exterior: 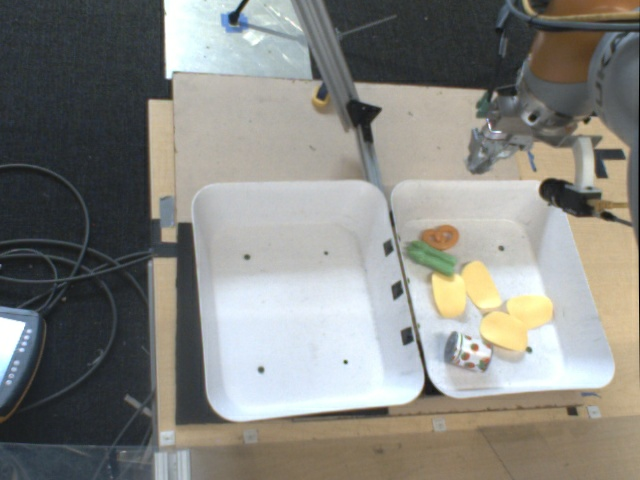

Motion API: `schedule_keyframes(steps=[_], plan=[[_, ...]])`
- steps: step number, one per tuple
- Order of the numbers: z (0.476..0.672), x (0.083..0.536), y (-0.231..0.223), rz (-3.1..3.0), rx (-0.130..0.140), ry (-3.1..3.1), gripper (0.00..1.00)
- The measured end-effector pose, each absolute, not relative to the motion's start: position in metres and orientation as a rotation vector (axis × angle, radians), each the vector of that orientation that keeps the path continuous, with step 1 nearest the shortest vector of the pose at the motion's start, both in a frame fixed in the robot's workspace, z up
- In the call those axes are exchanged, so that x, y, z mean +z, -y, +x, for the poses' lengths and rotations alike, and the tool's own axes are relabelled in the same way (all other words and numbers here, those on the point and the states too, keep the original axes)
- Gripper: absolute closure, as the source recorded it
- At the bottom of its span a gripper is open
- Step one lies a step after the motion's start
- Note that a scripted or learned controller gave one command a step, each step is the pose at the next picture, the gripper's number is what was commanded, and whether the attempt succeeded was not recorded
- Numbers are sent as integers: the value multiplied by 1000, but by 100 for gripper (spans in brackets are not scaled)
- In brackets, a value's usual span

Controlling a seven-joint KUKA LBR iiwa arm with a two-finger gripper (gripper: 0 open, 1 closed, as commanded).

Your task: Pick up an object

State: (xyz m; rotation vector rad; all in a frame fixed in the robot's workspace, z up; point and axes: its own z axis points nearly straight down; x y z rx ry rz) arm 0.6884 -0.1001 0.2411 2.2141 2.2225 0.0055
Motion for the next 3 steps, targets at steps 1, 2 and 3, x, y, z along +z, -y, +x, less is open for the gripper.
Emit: schedule_keyframes(steps=[1,2,3], plan=[[666,231,57,2213,1,-2231,100],[647,234,1,2211,3,-2234,100],[617,237,-35,2214,0,-2232,100]])
